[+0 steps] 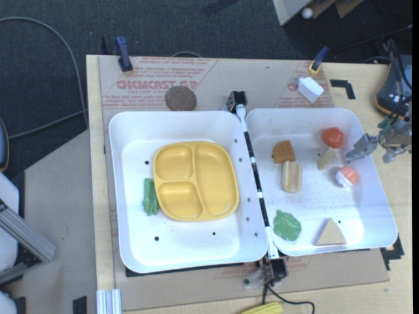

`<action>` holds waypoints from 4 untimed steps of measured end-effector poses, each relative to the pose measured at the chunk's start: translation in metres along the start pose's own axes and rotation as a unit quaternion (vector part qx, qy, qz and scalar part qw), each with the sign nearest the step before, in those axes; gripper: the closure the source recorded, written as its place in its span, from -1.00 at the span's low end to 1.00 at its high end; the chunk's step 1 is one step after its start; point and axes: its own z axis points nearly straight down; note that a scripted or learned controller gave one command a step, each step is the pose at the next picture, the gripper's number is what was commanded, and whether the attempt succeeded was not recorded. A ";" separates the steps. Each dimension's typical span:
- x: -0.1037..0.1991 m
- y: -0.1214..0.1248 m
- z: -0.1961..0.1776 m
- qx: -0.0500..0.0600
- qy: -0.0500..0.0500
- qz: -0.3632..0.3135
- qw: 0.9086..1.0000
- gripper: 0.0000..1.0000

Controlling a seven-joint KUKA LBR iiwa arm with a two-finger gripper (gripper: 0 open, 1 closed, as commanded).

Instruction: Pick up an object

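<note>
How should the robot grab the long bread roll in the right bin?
Probably from straight above, closing the fingers across the narrow middle of the bread roll. It lies flat with its long side running up and down the right bin, and there is bare floor on both sides. The gripper is near.

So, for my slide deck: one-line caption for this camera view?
Gripper poised at right bin's edge above scattered toy food; yellow divided plate in left bin.

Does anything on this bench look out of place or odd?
One thing: a brown round cookie-like item lies on the cardboard behind the left bin, outside both bins. A green piece sits beside the yellow divided plate, not on it. Nothing looks spilled or broken.
</note>
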 end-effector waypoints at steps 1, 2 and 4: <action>0.001 0.060 0.142 -0.001 0.005 -0.003 1.000 -1.00; 0.037 0.108 0.142 -0.001 0.001 -0.001 1.000 -1.00; 0.028 0.127 0.131 -0.003 -0.002 -0.001 1.000 1.00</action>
